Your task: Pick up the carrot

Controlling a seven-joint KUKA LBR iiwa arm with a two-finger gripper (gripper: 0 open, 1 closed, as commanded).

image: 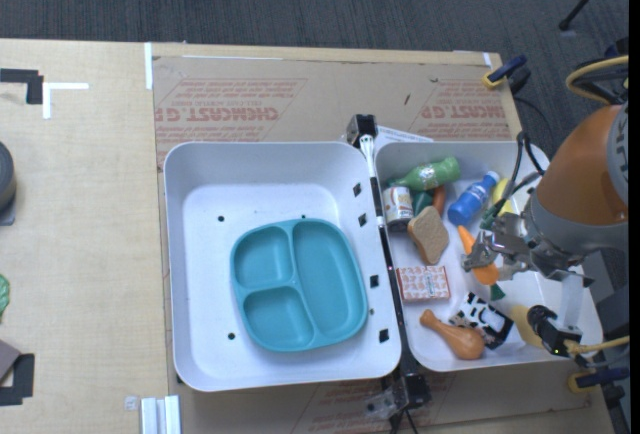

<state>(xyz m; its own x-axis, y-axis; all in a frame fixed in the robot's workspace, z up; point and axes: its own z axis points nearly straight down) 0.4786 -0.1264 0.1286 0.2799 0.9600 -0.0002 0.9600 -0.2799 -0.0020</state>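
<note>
The carrot (pixel 467 241) lies in my right bin (pixel 420 350), toward its far right side: a slim orange piece slanting down from beside the blue bottle (pixel 470 201) toward my hand (pixel 487 257). Its lower end runs under my wrist parts, so I cannot see how long it is or where its tip stops. A second bit of orange shows just below the hand, and I cannot say whether that belongs to the carrot or to another toy.

My hand hangs right over that lower end, low in the bin. Whether it is spread or pressed together I cannot tell from this angle, and nothing shows between its tips, so I claim no hold.

I judge the step in hand to be the approach and grasp: I am over the target, not yet lifting it.

Close around sit a slice of bread (pixel 431 234) to the left, a small patterned box (pixel 422 282) below that, a green bottle (pixel 430 172) and a can (pixel 399 207) farther up, and a tan drumstick (pixel 452 334) near the front wall. The left bin (pixel 200 172) holds a teal divided plate (pixel 297 284).

The next move calls for lining up across the carrot's narrow width, settling squarely on its body and not on the blue bottle beside it, closing firmly, then rising straight up clear of the clutter.
</note>
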